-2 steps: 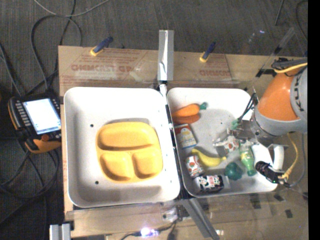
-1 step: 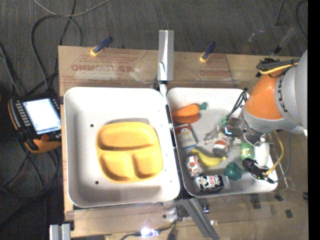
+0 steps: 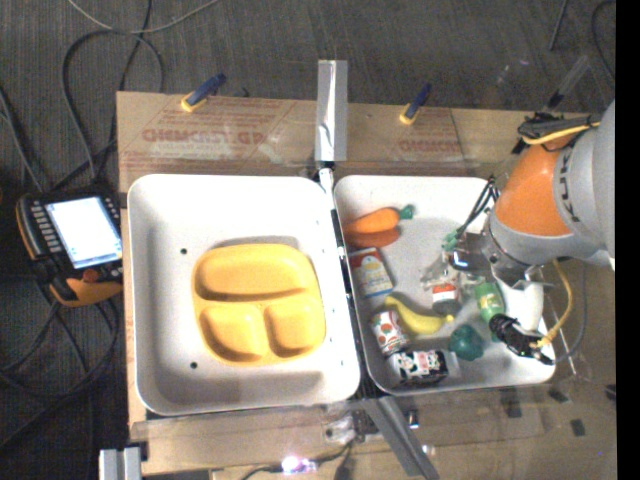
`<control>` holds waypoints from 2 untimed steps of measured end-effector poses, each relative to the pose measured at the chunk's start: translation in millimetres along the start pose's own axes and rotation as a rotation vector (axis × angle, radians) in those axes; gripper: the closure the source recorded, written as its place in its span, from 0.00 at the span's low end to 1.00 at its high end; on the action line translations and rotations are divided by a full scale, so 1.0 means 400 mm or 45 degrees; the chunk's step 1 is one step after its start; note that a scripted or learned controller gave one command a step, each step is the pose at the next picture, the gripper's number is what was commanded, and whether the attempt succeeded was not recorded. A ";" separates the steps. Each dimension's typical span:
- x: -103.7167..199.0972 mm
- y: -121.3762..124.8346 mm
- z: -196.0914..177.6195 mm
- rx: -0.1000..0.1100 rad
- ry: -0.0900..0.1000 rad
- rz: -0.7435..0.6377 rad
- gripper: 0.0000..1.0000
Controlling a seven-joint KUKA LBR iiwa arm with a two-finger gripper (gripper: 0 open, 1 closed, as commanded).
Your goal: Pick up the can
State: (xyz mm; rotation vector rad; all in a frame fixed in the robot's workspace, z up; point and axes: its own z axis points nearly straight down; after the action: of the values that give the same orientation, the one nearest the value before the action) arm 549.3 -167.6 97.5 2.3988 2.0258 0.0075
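- We see the tool (image 3: 462,260) low in the right bin (image 3: 420,190), toward three o'clock of it, among small clutter; we cannot tell its state.
- The can (image 3: 388,332) lies on its side near six o'clock of that bin, touching the toy banana (image 3: 417,317), with a black-and-white cow-patterned container (image 3: 420,366) just below.
- We judge the crowding the main risk: closing there could catch the banana or nudge the can away, and a can on its side may roll.
- The toy carrot (image 3: 375,224) and a small carton (image 3: 370,273) sit toward eleven o'clock.
- The left bin (image 3: 160,268) holds a yellow divided tray (image 3: 260,300).
- Red print on the counter's cardboard (image 3: 200,133) is mirrored and illegible; the can's label is too small to read.
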 end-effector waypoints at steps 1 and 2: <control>0.064 -0.020 0.003 0.004 -0.007 -0.055 1.00; 0.152 0.023 -0.261 0.012 -0.010 0.190 1.00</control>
State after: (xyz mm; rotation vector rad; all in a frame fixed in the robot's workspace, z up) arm 567.9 -109.1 202.0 2.5454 1.8429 -0.0117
